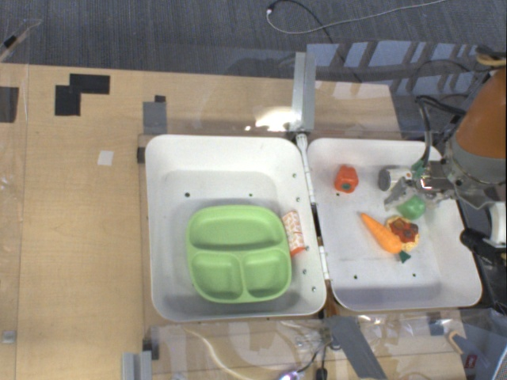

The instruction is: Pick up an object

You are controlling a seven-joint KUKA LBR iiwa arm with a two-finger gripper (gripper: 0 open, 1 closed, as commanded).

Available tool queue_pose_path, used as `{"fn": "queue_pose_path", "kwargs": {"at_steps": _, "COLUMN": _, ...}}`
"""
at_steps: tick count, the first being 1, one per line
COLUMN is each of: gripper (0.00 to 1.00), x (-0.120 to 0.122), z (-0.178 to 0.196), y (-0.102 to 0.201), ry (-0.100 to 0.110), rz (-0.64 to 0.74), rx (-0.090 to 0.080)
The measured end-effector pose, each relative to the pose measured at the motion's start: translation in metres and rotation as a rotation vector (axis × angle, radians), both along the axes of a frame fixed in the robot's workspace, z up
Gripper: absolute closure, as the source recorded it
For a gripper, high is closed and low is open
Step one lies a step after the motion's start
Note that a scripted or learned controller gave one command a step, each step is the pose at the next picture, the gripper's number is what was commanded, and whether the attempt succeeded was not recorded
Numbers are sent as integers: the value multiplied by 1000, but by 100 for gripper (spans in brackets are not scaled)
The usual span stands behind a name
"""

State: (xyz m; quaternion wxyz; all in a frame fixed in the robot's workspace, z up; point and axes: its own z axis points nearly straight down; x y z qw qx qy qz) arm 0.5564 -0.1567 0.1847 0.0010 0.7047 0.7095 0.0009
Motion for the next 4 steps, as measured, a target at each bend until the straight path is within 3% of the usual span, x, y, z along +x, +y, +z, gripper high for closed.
{"fn": "queue_pose_path", "kwargs": {"at_steps": 1, "gripper": 0, "x": 0, "z": 0, "y": 0, "ry": 0, "rz": 0, "rx": 0}}
{"fn": "queue_pose_path", "kwargs": {"at_steps": 2, "gripper": 0, "x": -19, "z": 6, "y": 33, "ry": -1, "rz": 74, "rx": 0}}
{"fn": "queue_pose_path", "kwargs": {"at_steps": 3, "gripper": 0, "x": -25, "z": -81, "y": 9, "ry": -21, "rz": 247, "rx": -8}}
{"fn": "queue_pose_path", "kwargs": {"at_steps": 4, "gripper": 100, "x": -22, "z": -68, "y": 8, "ry": -31, "rz": 246, "rx": -14}}
